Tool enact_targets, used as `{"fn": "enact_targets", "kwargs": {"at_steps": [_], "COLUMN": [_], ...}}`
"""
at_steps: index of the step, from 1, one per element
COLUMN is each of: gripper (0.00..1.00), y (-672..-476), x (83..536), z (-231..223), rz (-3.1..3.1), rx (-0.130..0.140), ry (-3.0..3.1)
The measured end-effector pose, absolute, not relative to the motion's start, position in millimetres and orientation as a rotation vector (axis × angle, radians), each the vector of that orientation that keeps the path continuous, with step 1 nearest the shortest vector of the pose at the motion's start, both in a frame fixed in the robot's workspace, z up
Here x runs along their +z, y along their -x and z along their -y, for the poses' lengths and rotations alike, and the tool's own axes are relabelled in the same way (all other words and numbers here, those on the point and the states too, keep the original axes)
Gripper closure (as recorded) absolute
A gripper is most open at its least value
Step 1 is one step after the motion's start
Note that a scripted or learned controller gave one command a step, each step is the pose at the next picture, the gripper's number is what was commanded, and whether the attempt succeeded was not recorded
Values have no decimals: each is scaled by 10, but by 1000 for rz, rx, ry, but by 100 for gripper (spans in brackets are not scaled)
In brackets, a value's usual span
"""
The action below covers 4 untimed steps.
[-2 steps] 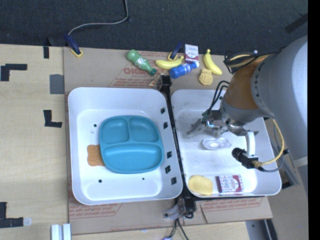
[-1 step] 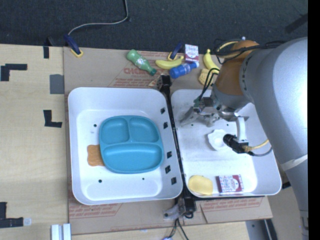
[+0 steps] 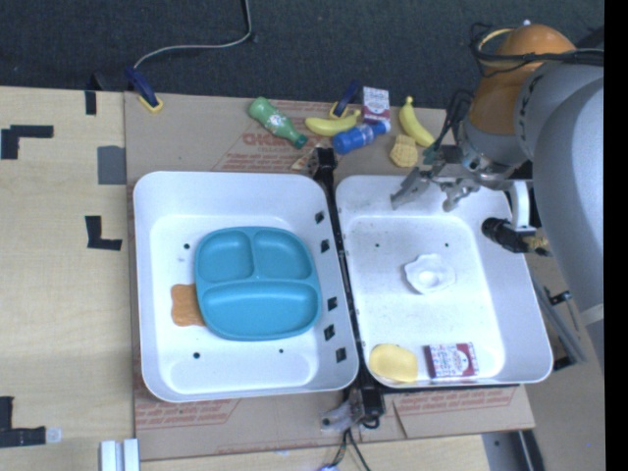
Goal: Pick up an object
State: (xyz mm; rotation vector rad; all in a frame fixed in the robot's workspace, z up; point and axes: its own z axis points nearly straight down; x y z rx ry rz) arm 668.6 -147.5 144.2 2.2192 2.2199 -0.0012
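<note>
hovering over the far rim of the right-hand bin (image 3: 510, 356), the pincer (image 3: 429, 192) hangs with its two grey fingers spread apart and nothing between them, one fingertip low to its left and the other a little to its right. the grey arm (image 3: 564, 155) with its orange band (image 3: 505, 77) rises behind it on the right side of the camera view. inside the same bin, below the pincer and nearer the camera, a small white crumpled object (image 3: 429, 275) lies on the bin floor, apart from the fingers. further below, at the bin's near edge, a yellow rounded object (image 3: 393, 362) sits in the corner, with a red and white packet (image 3: 451, 360) just beside it. to the left of the pincer, across the dividing rims, the left-hand bin (image 3: 157, 204) holds a blue divided plate (image 3: 258, 283), and an orange piece (image 3: 183, 305) peeks out from under the plate's far-left edge. beyond the pincer, on the cardboard-covered surface (image 3: 196, 135) outside the bins, several things lie scattered: a yellow piece (image 3: 403, 151) just above and left of the fingers, a banana (image 3: 415, 124) near it, a blue bottle (image 3: 354, 138), a second banana (image 3: 331, 123), a small red and white box (image 3: 376, 101), and a green bottle (image 3: 276, 122) furthest to the left. a blue-tipped clamp (image 3: 145, 90) and a thin white cable (image 3: 196, 47) lie well off to the pincer's upper left.
</note>
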Motion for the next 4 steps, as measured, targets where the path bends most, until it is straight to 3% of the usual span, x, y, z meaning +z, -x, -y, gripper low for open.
{"fn": "enact_targets", "kwargs": {"at_steps": [1, 2, 3, 4], "gripper": [0, 0, 0, 0], "y": [-6214, -5838, -5771, -5435], "x": [863, 866, 862, 865], "z": [1454, 1358, 953, 1014], "rz": [-2221, -2218, -2220, -2218], "rx": [0, 2, 3, 4], "ry": [-2219, -2217, -2217, -2217]}}
